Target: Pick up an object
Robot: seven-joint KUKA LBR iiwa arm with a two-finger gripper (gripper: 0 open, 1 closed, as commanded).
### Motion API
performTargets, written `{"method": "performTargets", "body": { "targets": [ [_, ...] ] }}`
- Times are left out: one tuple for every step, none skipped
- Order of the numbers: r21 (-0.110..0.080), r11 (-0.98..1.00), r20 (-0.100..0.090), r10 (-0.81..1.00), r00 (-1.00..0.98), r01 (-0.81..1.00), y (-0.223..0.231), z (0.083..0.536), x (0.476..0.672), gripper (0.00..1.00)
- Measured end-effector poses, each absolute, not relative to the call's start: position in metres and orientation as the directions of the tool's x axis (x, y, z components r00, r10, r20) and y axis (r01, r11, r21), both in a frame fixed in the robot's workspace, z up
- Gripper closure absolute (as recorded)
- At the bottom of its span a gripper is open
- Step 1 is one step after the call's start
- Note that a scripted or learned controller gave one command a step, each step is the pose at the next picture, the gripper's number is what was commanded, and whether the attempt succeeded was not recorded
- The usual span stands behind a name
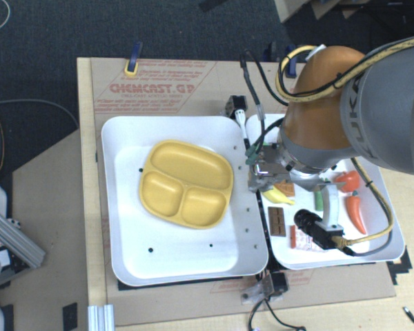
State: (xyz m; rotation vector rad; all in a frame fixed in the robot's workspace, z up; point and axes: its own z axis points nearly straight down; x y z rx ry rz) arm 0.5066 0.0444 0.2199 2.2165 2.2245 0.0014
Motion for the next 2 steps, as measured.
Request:
{"method": "performTargets", "body": {
  "targets": [
    [-0.002,0.000,0.000,1.000,0.000,1.000,0.045,0.217,0.503,1.00],
    [-0.003,-0.001,0.001,1.000,0.001,1.000,0.039,0.229,0.489,1.00]
  ]
}}
